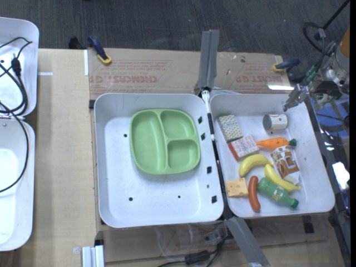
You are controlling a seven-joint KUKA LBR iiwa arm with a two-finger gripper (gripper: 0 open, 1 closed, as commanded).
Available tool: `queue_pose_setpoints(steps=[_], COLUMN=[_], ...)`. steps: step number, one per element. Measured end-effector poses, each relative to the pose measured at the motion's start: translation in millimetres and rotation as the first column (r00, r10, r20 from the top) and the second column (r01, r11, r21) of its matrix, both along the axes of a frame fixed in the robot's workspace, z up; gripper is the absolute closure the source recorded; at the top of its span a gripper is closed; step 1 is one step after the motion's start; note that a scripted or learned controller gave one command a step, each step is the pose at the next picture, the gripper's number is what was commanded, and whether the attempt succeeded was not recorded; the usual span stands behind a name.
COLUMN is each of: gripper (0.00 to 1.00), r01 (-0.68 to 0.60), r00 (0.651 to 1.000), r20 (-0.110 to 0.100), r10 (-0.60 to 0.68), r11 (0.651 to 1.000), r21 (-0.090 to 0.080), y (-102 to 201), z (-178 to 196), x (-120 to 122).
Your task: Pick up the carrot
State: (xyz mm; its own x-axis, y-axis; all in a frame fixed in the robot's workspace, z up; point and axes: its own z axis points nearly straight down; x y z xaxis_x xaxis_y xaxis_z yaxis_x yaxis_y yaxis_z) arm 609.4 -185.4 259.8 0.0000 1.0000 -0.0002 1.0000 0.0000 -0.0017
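The carrot (273,143) lies in the right bin (320,202); the pincer (293,99) state cannot be told.

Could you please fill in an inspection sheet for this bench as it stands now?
Surface: two white bins; left bin, right bin.
Job's things: carrot lies in the right bin, untouched.
Clutter: green plate in the left bin; beside the carrot, can, two bananas, sausage, cheese, green bottle, small boxes.
Grippers: gripper above the right bin's far right corner.
Cables: black cables at left.
Surroundings: blue clamps on the board.
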Motion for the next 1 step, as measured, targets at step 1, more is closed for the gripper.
queue_pose_setpoints(steps=[1], gripper=[0.0], r01=[0.0], r00=[1.0], r20=[0.0], r10=[0.0], r11=[1.0], r21=[0.0], y=[0.0], z=[0.0], x=[0.0])
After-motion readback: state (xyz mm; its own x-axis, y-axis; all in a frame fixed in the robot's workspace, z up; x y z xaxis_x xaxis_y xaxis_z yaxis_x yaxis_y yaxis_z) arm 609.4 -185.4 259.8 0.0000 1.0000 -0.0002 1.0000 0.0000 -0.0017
